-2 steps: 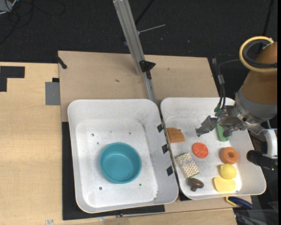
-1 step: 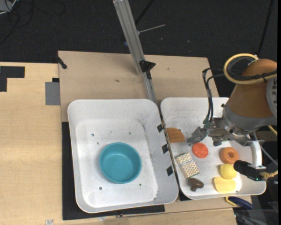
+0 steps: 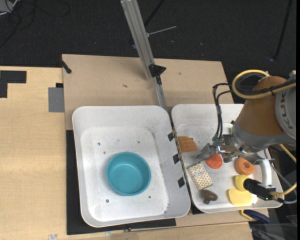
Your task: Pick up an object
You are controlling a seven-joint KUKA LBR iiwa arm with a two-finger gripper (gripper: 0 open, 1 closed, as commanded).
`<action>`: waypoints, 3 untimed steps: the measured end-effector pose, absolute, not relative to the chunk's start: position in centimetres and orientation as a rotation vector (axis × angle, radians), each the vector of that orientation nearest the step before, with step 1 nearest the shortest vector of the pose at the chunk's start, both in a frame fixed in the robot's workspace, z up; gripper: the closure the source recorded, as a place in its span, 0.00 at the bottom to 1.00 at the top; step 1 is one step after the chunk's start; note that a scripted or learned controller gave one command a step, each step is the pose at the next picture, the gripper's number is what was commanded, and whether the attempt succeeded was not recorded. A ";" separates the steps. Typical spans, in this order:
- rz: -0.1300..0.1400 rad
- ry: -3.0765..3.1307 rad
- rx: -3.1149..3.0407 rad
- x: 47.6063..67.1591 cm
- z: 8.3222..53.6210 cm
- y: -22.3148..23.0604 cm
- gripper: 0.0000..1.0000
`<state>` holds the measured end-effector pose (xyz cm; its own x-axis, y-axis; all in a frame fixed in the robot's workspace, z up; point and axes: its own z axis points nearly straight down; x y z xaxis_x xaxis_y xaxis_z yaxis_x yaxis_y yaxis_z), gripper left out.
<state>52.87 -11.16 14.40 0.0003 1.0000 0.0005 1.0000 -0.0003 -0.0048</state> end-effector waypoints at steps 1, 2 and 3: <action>-0.004 -2.225 -2.222 53.0 9.5 -11.1 0.00; -0.008 -2.226 -2.227 53.1 10.8 -11.2 1.00; -0.003 -2.222 -2.225 53.1 15.5 -12.2 1.00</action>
